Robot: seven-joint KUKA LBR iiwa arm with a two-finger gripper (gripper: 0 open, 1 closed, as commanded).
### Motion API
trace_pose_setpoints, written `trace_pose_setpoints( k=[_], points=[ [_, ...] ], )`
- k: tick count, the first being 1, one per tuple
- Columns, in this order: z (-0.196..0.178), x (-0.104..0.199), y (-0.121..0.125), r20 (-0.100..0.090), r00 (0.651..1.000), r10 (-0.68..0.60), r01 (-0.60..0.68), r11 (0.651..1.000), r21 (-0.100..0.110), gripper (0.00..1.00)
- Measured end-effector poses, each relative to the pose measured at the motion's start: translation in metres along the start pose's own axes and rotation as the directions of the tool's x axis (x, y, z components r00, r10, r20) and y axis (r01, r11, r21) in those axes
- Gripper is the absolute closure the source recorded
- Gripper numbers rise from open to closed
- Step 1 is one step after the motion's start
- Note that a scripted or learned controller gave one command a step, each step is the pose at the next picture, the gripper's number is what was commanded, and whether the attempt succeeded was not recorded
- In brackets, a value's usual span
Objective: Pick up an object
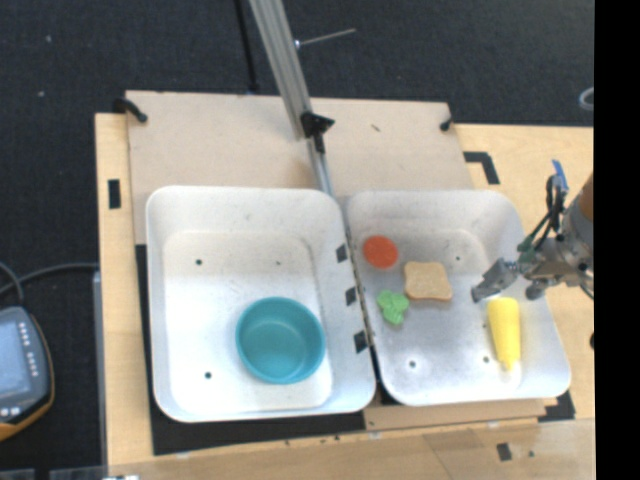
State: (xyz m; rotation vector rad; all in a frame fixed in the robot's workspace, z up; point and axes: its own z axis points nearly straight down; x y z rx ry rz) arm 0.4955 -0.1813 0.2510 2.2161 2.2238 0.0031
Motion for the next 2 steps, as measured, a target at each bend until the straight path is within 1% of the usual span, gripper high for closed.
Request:
trace_pose_setpoints(
  k=[1, 2],
  points=[
    [0.000, 0.000, 0.000, 0.000, 1.000, 0.001, -0.001, 1.000, 0.000, 0.00],
    [0.062, -0.004, 0.000, 0.000, 1.000, 0.004, -0.004, 1.000, 0.006, 0.00]
  ],
)
